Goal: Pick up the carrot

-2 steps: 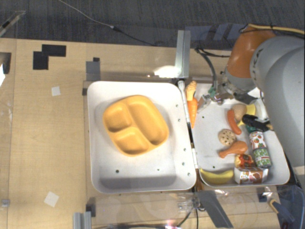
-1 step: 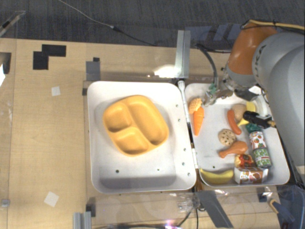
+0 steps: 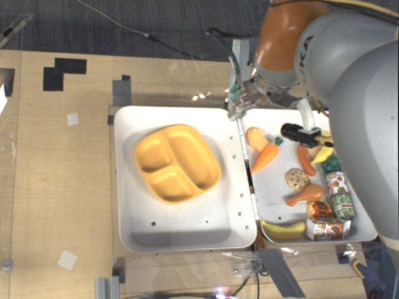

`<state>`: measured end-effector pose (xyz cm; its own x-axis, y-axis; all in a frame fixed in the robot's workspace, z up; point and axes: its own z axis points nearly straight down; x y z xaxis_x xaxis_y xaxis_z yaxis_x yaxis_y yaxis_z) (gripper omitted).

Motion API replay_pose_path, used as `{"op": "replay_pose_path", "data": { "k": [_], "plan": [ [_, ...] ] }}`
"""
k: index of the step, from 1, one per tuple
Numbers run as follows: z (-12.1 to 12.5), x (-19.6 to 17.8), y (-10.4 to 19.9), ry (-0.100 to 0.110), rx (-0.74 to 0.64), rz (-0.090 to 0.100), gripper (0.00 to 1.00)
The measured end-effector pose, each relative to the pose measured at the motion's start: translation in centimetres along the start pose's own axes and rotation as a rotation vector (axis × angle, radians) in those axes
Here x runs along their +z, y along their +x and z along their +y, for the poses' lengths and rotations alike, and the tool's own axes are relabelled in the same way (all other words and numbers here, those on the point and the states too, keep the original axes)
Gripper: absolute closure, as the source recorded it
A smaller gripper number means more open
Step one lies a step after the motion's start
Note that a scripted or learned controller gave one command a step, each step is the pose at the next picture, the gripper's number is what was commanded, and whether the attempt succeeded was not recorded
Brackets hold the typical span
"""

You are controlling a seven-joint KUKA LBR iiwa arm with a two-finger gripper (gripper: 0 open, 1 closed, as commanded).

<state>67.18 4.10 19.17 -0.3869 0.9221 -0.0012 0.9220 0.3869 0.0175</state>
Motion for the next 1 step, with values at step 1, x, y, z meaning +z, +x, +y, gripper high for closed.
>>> {"op": "replay_pose_path", "data": {
  "k": [1],
  "plan": [
    [-2.38,0.44,-5.21,0.010,0.290,-0.004,1.00]
  ]
}}
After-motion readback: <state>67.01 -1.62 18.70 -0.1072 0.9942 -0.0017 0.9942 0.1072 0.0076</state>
